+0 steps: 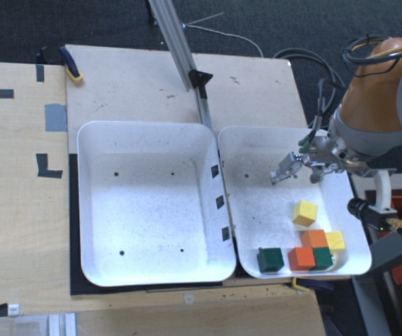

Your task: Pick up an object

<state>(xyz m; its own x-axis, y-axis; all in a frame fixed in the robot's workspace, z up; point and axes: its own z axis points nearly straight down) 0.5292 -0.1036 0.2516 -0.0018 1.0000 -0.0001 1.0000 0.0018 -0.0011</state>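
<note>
Over the right bin [257, 152] the end effector [290, 168] hangs bare, fingers apart, while the yellow block [304, 213] lies just below it, with more blocks [313, 253] clustered in the near corner.

A pale wooden surface [138, 89] sits over dark carpet [61, 9]. Grey tape patches [55, 116] mark its left side. A slanted metal rail [176, 37] crosses above, and a thin cable [239, 37] trails across the carpet.
</note>
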